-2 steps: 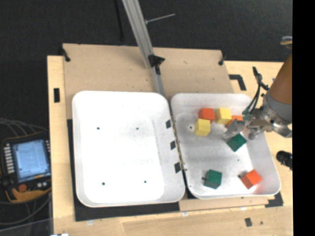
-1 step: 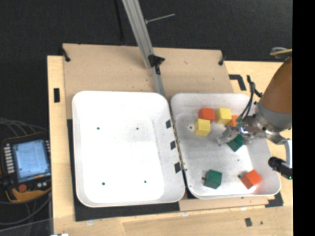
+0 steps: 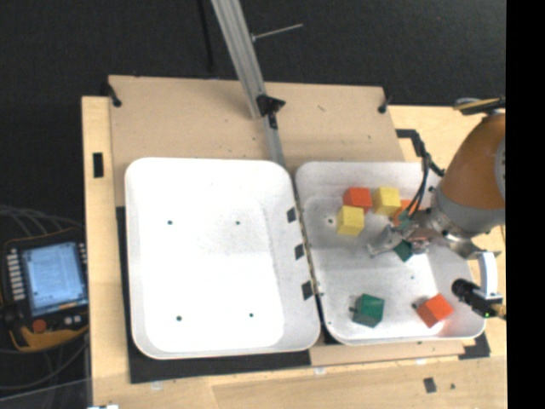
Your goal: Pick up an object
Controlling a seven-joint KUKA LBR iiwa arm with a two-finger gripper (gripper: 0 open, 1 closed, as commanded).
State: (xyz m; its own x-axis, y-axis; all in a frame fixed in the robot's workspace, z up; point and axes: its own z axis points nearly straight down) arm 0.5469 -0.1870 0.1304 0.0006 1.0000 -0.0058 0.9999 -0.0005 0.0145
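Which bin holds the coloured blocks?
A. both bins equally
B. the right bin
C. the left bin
B: the blocks, such as the orange block, the yellow block and the green block, all lie in the right bin, where the arm reaches in.

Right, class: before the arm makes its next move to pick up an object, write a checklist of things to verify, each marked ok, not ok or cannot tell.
1. Objects available in the right bin: ok; orange block, two yellow blocks, green block, second orange block.
2. Gripper over the right bin: ok.
3. Finger state: cannot tell.
4. Object held: cannot tell; a small dark green piece sits at the tip.
5. Green block apart from neighbours: ok.
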